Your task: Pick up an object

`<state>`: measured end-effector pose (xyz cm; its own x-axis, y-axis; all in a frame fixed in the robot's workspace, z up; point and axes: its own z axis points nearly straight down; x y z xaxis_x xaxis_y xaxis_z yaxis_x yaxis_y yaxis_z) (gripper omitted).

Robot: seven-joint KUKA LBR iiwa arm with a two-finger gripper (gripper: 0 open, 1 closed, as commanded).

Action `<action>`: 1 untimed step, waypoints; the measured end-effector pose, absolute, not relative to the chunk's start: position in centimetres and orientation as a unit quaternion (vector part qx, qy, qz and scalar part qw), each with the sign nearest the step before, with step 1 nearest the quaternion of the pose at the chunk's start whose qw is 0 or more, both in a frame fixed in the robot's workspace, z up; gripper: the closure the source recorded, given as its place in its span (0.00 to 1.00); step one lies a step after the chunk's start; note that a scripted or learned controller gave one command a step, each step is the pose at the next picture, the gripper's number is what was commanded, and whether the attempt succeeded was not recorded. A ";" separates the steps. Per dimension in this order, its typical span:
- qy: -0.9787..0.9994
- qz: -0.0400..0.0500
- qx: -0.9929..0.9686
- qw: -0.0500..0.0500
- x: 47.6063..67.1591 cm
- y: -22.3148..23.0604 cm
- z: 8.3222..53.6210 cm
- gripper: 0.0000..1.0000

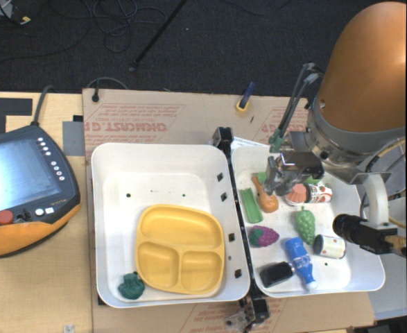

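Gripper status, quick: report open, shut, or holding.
Two-finger gripper: cannot be told; it hangs low in the right-hand white bin, just above the orange carrot-shaped toy.

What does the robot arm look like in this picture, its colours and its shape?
The arm has a large rounded orange band above a grey metal wrist ring. Below it sits a dark grey gripper of blocky metal parts. A thin dark rod with a green fitting runs alongside.

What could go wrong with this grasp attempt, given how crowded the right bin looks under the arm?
The gripper hangs low among close-packed items: the orange toy, the green block and the red-and-white can lie almost touching, so it may nudge or catch a neighbour instead of one clean object. It also works near the divider between the bins, where a knocked item could wedge against the wall.
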<state>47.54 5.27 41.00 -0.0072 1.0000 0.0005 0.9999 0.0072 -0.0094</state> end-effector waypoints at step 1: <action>-0.704 -0.001 -0.711 -0.003 47.6 -4.9 46.9 1.00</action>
